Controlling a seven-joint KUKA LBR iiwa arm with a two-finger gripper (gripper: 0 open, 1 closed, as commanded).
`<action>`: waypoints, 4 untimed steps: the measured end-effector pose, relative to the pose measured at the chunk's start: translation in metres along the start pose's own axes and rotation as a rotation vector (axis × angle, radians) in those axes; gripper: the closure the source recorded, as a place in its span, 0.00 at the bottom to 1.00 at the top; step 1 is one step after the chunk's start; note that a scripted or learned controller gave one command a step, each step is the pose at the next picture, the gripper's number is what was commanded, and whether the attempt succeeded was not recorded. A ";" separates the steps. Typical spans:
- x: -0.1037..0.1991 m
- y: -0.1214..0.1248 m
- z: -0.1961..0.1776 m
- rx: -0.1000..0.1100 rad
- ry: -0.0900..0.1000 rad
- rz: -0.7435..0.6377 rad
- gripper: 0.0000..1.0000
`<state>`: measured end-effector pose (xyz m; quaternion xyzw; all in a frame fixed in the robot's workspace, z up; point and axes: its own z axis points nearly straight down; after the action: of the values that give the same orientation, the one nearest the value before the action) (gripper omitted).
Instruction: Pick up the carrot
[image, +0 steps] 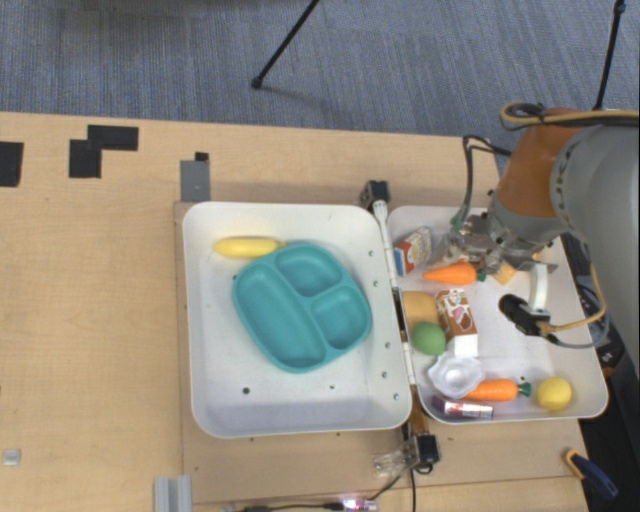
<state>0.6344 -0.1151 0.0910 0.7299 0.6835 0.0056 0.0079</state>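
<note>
Blue-grey carpet runs along the top, and below it sits the light wooden desk (90, 330) with two shallow white bins side by side. So, going big to small: the grey arm (590, 190) with its orange band reaches in over the right bin's (585, 405) far edge. The left bin (210, 390) holds a teal divided plate (300, 305), with a yellow banana-looking thing (245, 247) near its far left corner.

The right bin is the messy one. There are two carrots in it, fwiw. One carrot (450, 274) lies sideways in the far half of the bin, right at the tool (478, 252), which seems to sit just above or against its thick end. The second carrot (497, 390) rests by the near edge, between a clear cup (455, 377) and a yellow lemon (553, 393). A green ball (428, 338) and small packets crowd the middle.

Honestly I can't tell whether the tool is apart or together, the wrist hides that bit.

My take on doing it well: go for the far carrot since the tool's already there, straddle it across its narrow width near the middle, and lift straight up so the neighbouring packets don't get dragged along.
</note>
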 end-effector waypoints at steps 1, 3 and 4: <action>0.026 -0.041 0.005 0.017 0.002 0.172 0.00; -0.035 -0.031 0.006 0.019 0.000 0.396 0.00; -0.074 -0.043 0.006 0.019 -0.004 0.737 0.00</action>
<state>0.5863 -0.1864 0.0844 0.9271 0.3748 0.0003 0.0000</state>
